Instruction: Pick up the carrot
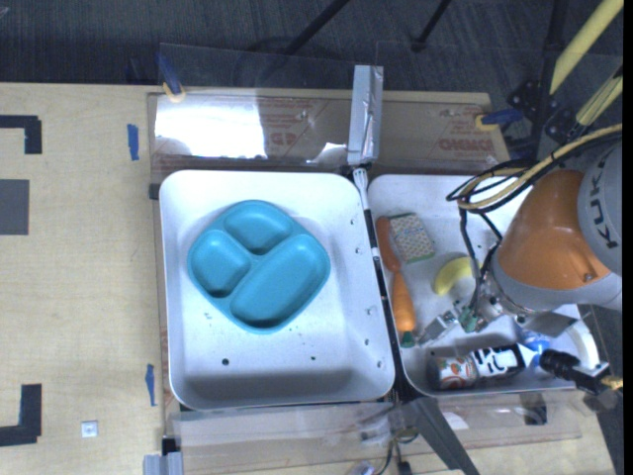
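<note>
camera view: carrot (pixel 401 290) lies in the right bin (pixel 450 188), long and tapered, smooth orange, tight along the bin's left wall, lengthwise front to back. just right of its upper end sits a small rectangular sponge (pixel 410 237) with a speckled, coarse face. further right, a rounded yellow lemon-shaped piece (pixel 453 273), partly under the arm. along the bin's front wall lies a glossy bottle (pixel 482 362) on its side, dark label with white lettering. arm (pixel 554 240) enters from the right, smooth orange band, black cables looping over it. tool (pixel 468 317) hangs low over the bin, right of the carrot and apart from it; can't tell whether it's wide or narrow. left bin (pixel 188 364) holds a blue plastic plate (pixel 259 262), rounded, three moulded compartments, matte. counter (pixel 74 295) is pale wood with black tape marks.
</note>
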